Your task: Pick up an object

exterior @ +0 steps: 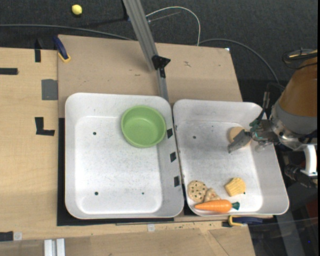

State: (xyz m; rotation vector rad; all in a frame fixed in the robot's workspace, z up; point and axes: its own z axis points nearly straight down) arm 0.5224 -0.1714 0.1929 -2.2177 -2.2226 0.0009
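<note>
My gripper (239, 142) reaches in from the right over the upper right part of the right bin (213, 116). A small round tan object (235, 132) lies right at its tip, touching or just behind it; I cannot tell whether it is gripped. Near the bin's front edge lie an orange carrot with a green top (215, 206), a brown cookie (196, 189) and a yellow corn-like piece (234, 186). A green bowl (143, 126) sits in the left bin (85, 159) at its upper right.
A slanted metal pole (141, 25) crosses the bench behind the bins and ends at their shared edge. A small yellow ball (77, 9) lies on the dark floor far back. Cables curve behind the right bin.
</note>
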